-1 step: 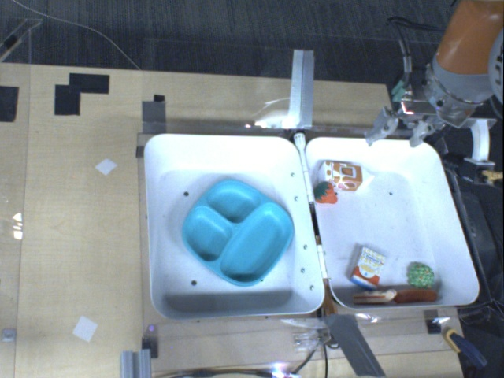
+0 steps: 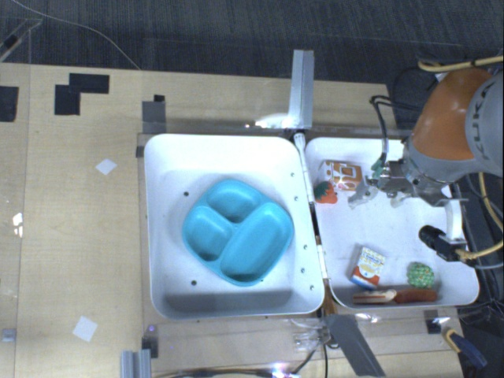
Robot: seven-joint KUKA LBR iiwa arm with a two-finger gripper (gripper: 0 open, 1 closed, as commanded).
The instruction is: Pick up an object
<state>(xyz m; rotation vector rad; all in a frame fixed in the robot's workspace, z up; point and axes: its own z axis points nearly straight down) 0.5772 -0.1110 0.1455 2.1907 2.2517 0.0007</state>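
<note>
- You see two white bins: the left bin (image 2: 161, 211) and the right bin (image 2: 465, 286).
- In the left bin lies a bright blue divided plate (image 2: 238, 230), the same blue all over.
- In the right bin, a small carton (image 2: 342, 175) shows white with an orange-brown print.
- Beside it sits a small toy (image 2: 324, 192), red with a green top.
- A second little box (image 2: 368, 265) is white and yellow, with orange at its lower edge.
- The ball (image 2: 420, 274) is green with a speckled surface.
- The brush (image 2: 394, 295) has a dark brown handle and a pale tan end.
- The arm (image 2: 465, 128) is grey, with an orange band.
- The bench (image 2: 71, 235) is light wood with black square marks.
</note>
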